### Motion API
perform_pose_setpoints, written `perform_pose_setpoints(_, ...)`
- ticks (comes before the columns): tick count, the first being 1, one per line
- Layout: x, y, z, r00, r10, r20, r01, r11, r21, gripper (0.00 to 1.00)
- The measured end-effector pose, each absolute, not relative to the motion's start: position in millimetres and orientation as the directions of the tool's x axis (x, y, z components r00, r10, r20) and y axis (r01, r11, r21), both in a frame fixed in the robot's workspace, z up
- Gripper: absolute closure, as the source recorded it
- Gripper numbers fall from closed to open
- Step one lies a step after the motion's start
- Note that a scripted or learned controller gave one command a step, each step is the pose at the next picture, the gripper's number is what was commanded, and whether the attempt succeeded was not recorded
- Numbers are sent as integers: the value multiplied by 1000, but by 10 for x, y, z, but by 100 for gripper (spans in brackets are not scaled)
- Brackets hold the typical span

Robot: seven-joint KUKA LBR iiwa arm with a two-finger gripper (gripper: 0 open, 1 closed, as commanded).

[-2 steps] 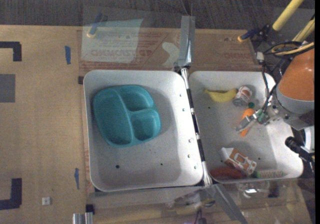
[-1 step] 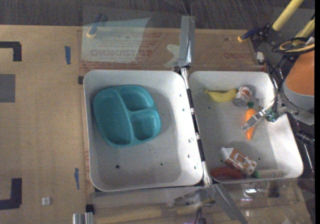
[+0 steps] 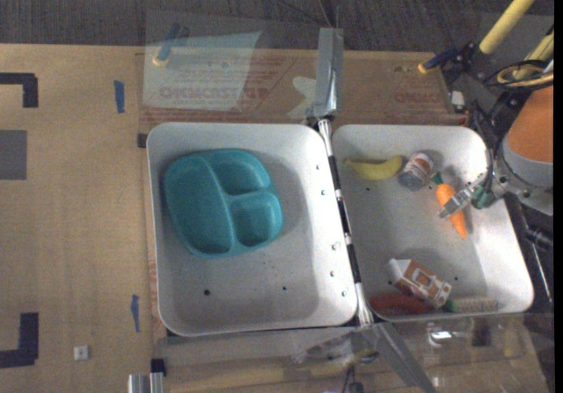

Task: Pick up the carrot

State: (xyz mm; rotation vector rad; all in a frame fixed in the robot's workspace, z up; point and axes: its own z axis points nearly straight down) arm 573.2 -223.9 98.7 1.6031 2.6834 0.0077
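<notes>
Carrot [image 3: 452,209] lies in the right bin [image 3: 501,286], near its right edge toward the far side. Pincer [image 3: 464,200] sits right on the carrot; fingers look set either side of it, but too blurred to tell if clamped. Banana [image 3: 376,168] and can [image 3: 416,170] along the bin's far edge. Carton [image 3: 420,281] near the front edge. Teal divided plate [image 3: 223,201] in the left bin [image 3: 246,303].
</notes>
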Motion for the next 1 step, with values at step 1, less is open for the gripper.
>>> perform_pose_setpoints(1,6108,-1785,2224,-316,949,-3,949,316,2,100)
